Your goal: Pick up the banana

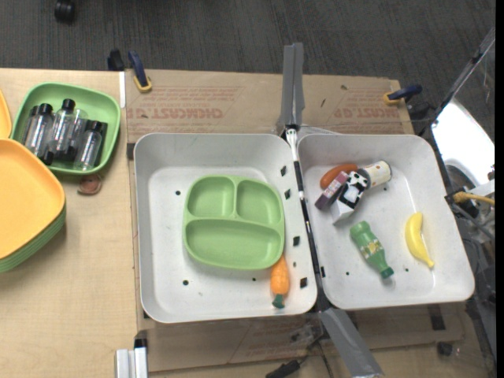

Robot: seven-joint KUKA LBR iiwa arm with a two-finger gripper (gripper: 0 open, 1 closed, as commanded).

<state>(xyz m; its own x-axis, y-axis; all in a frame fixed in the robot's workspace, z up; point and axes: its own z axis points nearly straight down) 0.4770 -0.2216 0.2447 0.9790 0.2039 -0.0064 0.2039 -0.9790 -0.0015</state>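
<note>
- The pick looks not yet begun: the banana (418,240) lies untouched on the floor of the right bin (346,290), close to its right wall, its length running roughly near to far.
- Whether the jaws are open or closed I cannot tell.
- The next move, as I judge it, calls for coming in from the right, lining up above the banana's middle and closing across its narrow width; the bin wall just beside it leaves little room on that side.
- The nearest neighbour is a green bottle (370,248) to the banana's left, apart from it, so it should not interfere.
- Farther back in the same bin sits a cluster: an orange-red piece (340,172), a purple block (331,192), a black-and-white toy (353,187) and a cream cylinder (378,172), touching or nearly so.
- The left bin (157,211) holds a green divided plate (234,224), its compartments bare, and a toy carrot (279,280) at the plate's near right corner.
- On the bench to the far left, a green tray (102,109) holds several small bottles (61,132); orange plates (27,203) are stacked beside it.
</note>
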